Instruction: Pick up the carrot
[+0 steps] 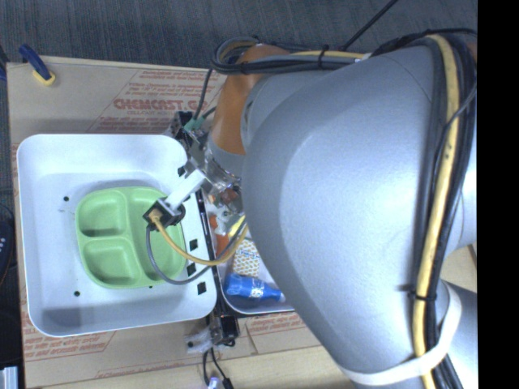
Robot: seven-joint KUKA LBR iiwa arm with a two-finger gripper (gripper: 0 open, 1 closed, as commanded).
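Viewed from above at a slant: two shallow white bins side by side on printed brown cardboard (122, 108), over a dark grey floor. In the left bin (49, 168), a pale green tray (122, 237), divided into compartments, lying flat toward the bin's right side. Across the right bin (243, 306), the bulky grey arm (349, 201), covering nearly all of it and leaving a narrow strip beside the walls where the two bins meet. Orange band (231, 112) at the arm's upper left, above the wrist. Gripper (215, 186) down at the meeting walls, over the top end of the visible strip, largely masked by wrist and cabling; cannot tell how far open, nor whether anything is held. Of the carrot (217, 233), seemingly just a small orange sliver on show within that strip, close beside the bin wall and directly below the gripper; too little visible to be sure of how it lies or of any contact with the gripper. Lower in the same strip, a pale dotted thing (247, 258), and beneath it a blue packet-like thing (251, 288) near the bin's bottom rim, touching or nearly touching the dotted one. At the cardboard's top left corner, well apart from both bins, a small blue and yellow thing (36, 63).
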